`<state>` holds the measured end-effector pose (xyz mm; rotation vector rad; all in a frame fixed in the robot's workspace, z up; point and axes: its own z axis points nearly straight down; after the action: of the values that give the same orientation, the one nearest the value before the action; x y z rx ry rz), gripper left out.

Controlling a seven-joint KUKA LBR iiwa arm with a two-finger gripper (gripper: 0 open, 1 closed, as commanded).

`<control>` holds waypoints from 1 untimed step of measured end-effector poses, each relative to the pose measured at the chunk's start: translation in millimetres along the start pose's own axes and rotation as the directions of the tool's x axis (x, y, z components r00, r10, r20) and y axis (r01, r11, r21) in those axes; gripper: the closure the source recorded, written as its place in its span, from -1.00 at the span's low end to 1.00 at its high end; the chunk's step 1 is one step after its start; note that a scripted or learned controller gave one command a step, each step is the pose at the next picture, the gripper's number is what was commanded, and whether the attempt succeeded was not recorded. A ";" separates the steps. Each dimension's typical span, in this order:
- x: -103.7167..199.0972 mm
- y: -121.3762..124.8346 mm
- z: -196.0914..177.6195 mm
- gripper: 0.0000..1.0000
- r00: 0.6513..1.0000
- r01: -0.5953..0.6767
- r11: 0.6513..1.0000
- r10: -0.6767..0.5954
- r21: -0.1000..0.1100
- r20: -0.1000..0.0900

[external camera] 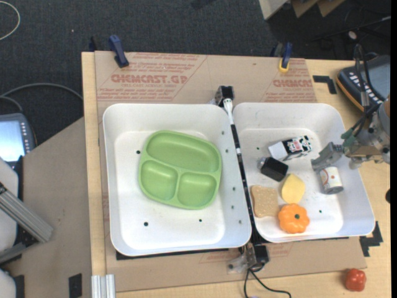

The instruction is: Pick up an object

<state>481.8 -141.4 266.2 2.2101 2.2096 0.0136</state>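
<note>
**Claw over right bin, nothing visibly held**

Claw point(327, 158) sits low at the right side of the right bin point(353, 219), arm coming in from the right edge. Can't tell if it's spread or closed; the view is too small and blurred there.

- Small white cylinder with red marking point(332, 179): just below the claw, lying on the bin floor, very close. Contact unclear.
- White-and-black toy point(290, 148): left of the claw, slightly higher in view, apart from it.
- Black block point(273, 168): further left, just below the toy.
- Yellow piece point(293, 189): down-left of the claw.
- Bread slice point(264, 200): left of the yellow piece, touching it.
- Orange pumpkin point(293, 218): below the yellow piece, near the bin's front edge.
- Green divided plate point(180, 169): well left, in the left bin point(124, 228).
- Red object point(355, 279): on the bench, well below the claw, outside the bins.
</note>
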 end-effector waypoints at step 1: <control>33.0 -5.8 96.6 -1.00 1.000 0.003 1.000 -0.002 0.027 -0.009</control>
<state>477.6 -109.0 169.3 2.2250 2.2302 -0.0061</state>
